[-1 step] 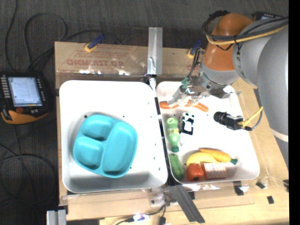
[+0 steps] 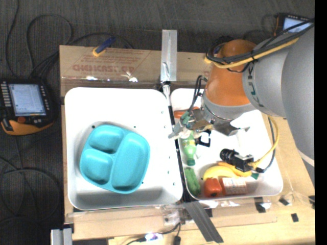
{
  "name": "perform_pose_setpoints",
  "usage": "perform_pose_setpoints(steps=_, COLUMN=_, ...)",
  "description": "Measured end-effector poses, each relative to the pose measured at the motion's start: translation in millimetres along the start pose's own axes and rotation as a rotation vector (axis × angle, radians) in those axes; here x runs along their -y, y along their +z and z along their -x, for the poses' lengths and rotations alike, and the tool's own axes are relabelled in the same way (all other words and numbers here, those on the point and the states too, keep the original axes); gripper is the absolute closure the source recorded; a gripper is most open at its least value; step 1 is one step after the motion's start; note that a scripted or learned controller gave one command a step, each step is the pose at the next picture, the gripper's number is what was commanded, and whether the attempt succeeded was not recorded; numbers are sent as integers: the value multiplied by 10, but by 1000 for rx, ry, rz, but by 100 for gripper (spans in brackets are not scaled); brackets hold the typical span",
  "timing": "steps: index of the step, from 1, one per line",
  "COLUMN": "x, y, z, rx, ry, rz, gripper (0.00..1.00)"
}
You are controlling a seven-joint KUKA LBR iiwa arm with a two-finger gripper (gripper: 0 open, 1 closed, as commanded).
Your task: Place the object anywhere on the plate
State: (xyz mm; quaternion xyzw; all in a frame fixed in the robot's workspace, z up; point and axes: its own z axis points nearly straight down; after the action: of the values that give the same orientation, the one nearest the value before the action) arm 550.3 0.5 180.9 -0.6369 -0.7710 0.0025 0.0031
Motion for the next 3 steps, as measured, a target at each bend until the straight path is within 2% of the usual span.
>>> perform_pose_setpoints(steps=1, x=102, y=10, z=-793, rx=1, ry=-96, rz=-1, gripper=100)
perform_pose_setpoints(steps=2, x=208, y=-430, z=-1252, rx=1, ry=-177, rz=0, gripper=100)
perform_pose_setpoints(steps=3, x=181, y=-418, z=-919, rx=3, ry=-443, rz=0, gripper=100)
